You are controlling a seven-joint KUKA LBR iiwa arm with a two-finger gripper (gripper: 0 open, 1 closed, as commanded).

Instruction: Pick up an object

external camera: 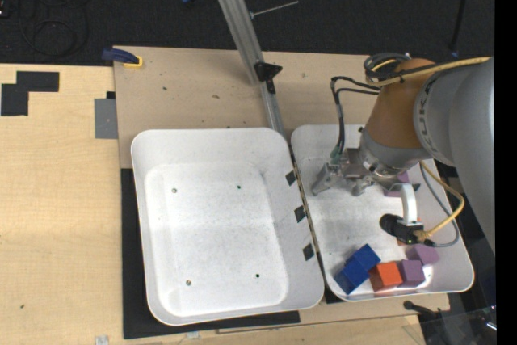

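Gripper (343,176) low over upper part of right bin (323,143), finger spread not discernible, nothing seen held; blue block (357,267), orange block (387,275) and purple blocks (417,264) clustered well below and right of it, at bin's near edge.

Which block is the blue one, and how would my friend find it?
Look at the right bin, the one the arm reaches over. Go to its near corner, where small blocks huddle together. The blue block is the leftmost one, beside the orange block and two purple blocks, and it is the biggest.
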